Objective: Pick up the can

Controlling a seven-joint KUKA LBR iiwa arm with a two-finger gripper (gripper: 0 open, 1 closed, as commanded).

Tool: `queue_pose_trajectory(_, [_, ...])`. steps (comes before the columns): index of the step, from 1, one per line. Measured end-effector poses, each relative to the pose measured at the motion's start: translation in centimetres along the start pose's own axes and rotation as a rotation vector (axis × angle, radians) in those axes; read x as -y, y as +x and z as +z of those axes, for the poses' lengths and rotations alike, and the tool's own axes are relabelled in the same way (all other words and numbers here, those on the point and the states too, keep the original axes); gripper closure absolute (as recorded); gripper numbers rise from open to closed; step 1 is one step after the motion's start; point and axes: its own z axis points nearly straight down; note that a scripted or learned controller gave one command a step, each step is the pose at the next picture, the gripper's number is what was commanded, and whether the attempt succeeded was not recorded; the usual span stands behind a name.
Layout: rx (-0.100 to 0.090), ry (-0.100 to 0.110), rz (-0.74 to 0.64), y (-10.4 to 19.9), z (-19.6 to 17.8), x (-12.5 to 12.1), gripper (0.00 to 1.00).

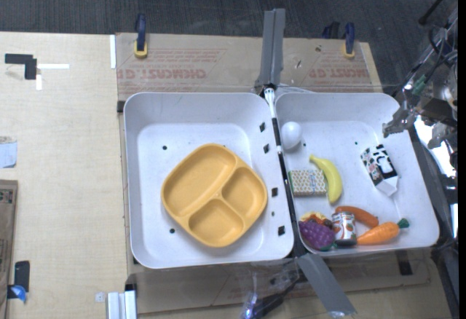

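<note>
The can (344, 228) is small, with a red and white label, and stands upright near the front edge of the right bin (342, 112). Purple grapes (316, 231) touch its left side, a carrot (378, 233) lies at its right, and an orange sausage (357, 215) lies just behind it. My gripper (400, 123) hangs over the bin's right rim near the far corner, well behind and to the right of the can, with nothing seen in it.
The right bin also holds a white egg (291, 134), a banana (328, 178), a tan speckled block (307, 182) and a black-and-white carton (378, 164). A yellow divided plate (213, 196) lies in the left bin (145, 164).
</note>
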Motion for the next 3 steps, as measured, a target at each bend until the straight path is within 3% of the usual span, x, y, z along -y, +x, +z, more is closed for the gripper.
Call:
queue_pose_trajectory(1, [-0.003, 0.003, 0.17, 2.3, 17.0, 7.9, 0.0])
queue_pose_trajectory(2, [-0.001, 0.001, 0.213, 4.9, 11.5, 8.6, 0.0])
queue_pose_trajectory(3, [0.003, 0.0, 0.425, 0.8, -10.1, 7.2, 0.0])
